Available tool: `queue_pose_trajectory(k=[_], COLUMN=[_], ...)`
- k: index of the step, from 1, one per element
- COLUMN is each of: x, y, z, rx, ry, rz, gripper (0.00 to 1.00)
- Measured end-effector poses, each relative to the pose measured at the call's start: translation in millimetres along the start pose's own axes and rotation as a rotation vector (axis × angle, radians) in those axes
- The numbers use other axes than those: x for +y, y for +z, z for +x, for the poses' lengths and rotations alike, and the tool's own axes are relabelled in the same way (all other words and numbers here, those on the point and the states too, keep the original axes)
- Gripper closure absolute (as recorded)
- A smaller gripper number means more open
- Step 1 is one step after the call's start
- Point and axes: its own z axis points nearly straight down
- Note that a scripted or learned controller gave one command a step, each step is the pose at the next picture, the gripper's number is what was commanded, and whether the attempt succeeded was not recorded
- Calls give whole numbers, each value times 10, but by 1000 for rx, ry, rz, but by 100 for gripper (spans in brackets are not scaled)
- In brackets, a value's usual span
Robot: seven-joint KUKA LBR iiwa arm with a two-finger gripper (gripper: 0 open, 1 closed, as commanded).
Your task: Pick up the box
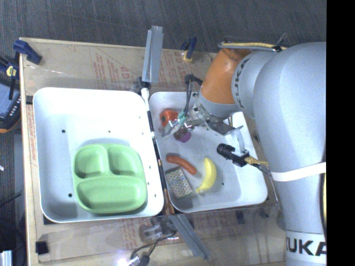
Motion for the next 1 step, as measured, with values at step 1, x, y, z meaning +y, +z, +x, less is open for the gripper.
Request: queue_pose_trajectory(k=[1], x=[2], y=[-99], z=[-1], rx=[0], ry=[-3], rz=[0], gripper=[100])
